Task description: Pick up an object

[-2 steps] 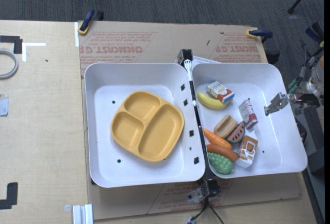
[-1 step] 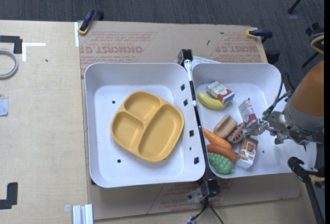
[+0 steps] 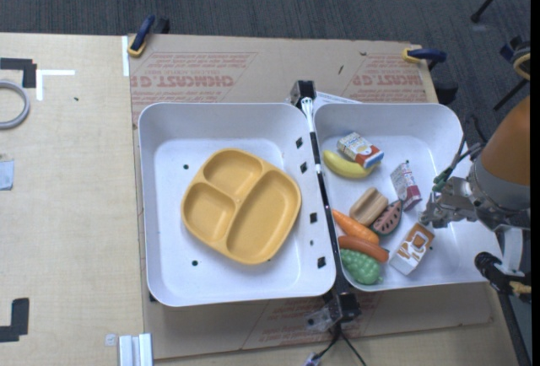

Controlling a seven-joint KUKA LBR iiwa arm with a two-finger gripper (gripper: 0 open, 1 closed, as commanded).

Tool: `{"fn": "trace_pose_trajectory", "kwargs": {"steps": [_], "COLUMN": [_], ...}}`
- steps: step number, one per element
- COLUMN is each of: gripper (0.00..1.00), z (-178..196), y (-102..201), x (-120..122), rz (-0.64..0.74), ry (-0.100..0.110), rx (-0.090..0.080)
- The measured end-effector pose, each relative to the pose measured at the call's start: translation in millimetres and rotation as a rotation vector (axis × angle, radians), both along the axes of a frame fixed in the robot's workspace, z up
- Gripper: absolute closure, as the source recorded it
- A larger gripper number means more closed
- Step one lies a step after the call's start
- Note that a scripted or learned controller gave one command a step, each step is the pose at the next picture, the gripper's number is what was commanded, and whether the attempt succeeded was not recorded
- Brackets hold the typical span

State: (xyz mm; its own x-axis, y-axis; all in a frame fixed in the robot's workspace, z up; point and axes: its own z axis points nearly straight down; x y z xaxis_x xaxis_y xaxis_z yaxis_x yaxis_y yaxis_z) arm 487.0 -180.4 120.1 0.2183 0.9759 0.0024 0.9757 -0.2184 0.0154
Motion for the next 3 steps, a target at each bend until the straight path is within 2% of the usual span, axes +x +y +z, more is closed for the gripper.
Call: {"fn": "trace_pose_trajectory", "kwargs": {"steps": [1, 2, 3], "gripper": [1.0, 1.0, 1.0], "z": [95, 208, 218], "y": [26, 94, 94], "x": [8, -8, -7], "rz": [0.027, 0.165, 0.169], "ry": [0.015, 0.014, 0.013], "rx": [0.0, -0.002, -0.004]}}
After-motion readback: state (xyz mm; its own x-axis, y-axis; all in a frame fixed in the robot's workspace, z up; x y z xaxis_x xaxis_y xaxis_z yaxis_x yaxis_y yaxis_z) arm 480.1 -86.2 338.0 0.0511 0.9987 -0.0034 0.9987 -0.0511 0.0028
